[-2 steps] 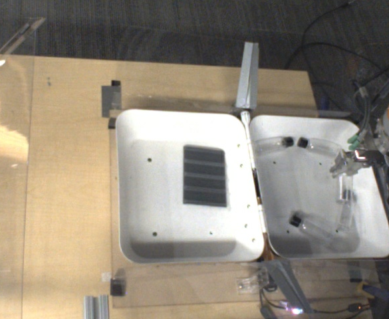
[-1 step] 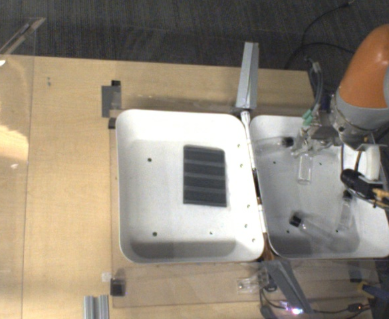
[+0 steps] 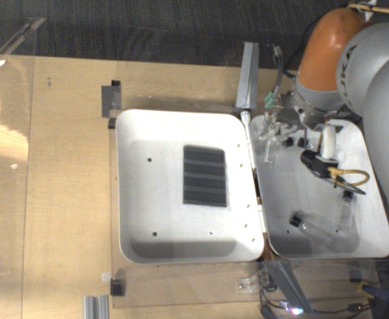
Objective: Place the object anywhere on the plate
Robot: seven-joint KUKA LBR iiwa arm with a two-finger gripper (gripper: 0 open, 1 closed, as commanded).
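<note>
Two fingers (image 3: pixel 268 143) reach down from the wrist into the far left corner of the right bin (image 3: pixel 374 244), close to the wall it shares with its neighbour. They are pale and blur into the white floor beneath them, so I cannot tell whether they are spread or pressed together, and nothing can be made out between them. Just beside them, toward the bin's middle, a black fitting with a yellow cable loop (image 3: pixel 346 175) hangs off the wrist. Above it rises the orange band (image 3: pixel 327 42) and then the grey arm (image 3: pixel 380 92), which covers the bin's far right corner.

Near the front edge of the right bin lies a small black object (image 3: pixel 295 219), well apart from the fingers, with a clear piece (image 3: pixel 317 228) just beside it. A thin clear stick (image 3: pixel 345 208) lies closer to the right edge.

In the middle of the left bin (image 3: pixel 134 198) sits the dark ribbed plate (image 3: pixel 205 175), flat and with nothing on it. Both bins rest on the wooden tabletop (image 3: pixel 54 198).
</note>
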